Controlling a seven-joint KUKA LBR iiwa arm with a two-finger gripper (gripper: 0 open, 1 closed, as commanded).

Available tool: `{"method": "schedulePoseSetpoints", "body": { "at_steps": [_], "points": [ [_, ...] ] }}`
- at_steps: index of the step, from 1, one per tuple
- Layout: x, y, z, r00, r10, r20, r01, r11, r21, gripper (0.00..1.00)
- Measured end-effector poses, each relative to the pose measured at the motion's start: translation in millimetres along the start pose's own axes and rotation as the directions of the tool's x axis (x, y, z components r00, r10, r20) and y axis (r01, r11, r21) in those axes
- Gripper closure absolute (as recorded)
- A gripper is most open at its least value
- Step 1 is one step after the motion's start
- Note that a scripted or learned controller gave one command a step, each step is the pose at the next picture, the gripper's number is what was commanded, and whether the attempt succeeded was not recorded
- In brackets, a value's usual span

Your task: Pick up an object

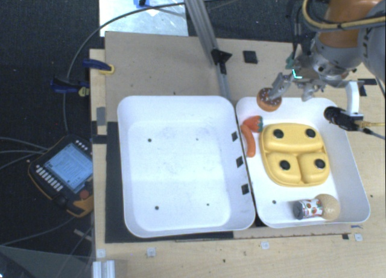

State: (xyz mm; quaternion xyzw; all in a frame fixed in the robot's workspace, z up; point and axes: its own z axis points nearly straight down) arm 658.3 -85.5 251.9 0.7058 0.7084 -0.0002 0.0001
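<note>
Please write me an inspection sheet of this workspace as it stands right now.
Surface: bench bearing two shallow white bins, left bin and right bin, side by side.
Job's things: all in the right bin: yellow tray-like toy with dark spots, orange carrot-like piece to its left, small can beside a tan ball at the near edge, small round brown item at the far rim.
Clutter: blue clamps on the bench's left edge.
Grippers: gripper over the right bin's far rim, one finger by the round brown item; grasp not evident.
Cables: several run across the floor at left.
Surroundings: handheld pendant on the floor.
</note>
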Motion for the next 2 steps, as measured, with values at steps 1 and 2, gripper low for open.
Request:
{"method": "schedulePoseSetpoints", "body": {
  "at_steps": [1,2],
  "points": [
    [0.1,0.4,-1.0,1.0,0.0,0.0,0.0,1.0,-0.002,0.0],
    [-0.5,8.7,57.3,1.0,0.0,0.0,0.0,1.0,0.002,0.0]
  ]
}}
